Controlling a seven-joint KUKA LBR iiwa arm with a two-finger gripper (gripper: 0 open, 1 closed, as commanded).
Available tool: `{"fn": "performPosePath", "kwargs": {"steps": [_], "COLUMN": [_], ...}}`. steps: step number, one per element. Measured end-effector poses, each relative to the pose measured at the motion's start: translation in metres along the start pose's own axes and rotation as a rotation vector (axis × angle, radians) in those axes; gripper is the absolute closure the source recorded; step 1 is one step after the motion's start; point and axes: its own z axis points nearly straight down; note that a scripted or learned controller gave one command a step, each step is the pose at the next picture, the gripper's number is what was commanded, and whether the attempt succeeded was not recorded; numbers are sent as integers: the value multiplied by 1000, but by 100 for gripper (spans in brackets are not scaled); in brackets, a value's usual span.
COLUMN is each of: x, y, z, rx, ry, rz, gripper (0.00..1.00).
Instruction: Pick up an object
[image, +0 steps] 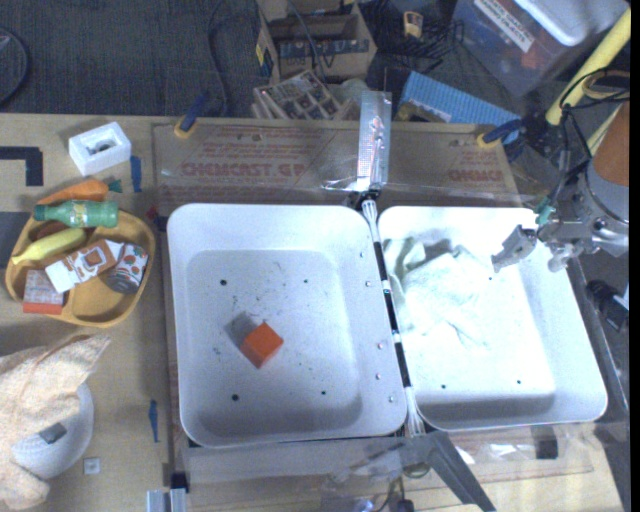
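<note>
Two shallow white bins side by side on the worktop (300, 150), meeting along a hinged seam near the worktop's middle. In the left bin (200, 240), an orange block (264, 344) flat on the floor, a little toward the bin's near edge and roughly midway between its side walls, touching a small grey patch just beside it on the far-left side; cannot tell whether that patch is a shadow or a separate piece. Scattered dark specks across the same floor. In the right bin (560, 390), a pale, crumpled film or cloth (440, 275) spread over the far-left part of the floor, hard to make out against the white.

At the worktop's right edge, the claw (532, 250) above the far-right corner of the right bin, well apart from the orange block. Two fingers spread, with open space between them and nothing held. Grey arm body behind it, reaching in from the right.

At the worktop's left edge, a yellow bowl (95, 312) holding a green bottle (78, 213), a banana-like yellow piece and small printed packets. Beyond it, toward the far-left corner, a small white box (99, 147). At the near-left corner, a beige cloth (40, 375) with a white rounded item partly on it.
</note>
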Motion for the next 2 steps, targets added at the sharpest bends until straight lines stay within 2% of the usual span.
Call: {"fn": "performPosePath", "kwargs": {"steps": [1,2], "x": [67,8], "y": [50,63], "z": [41,8], "rx": [-4,-6], "ry": [-2,-4], "rz": [-13,-59], "gripper": [0,0]}}
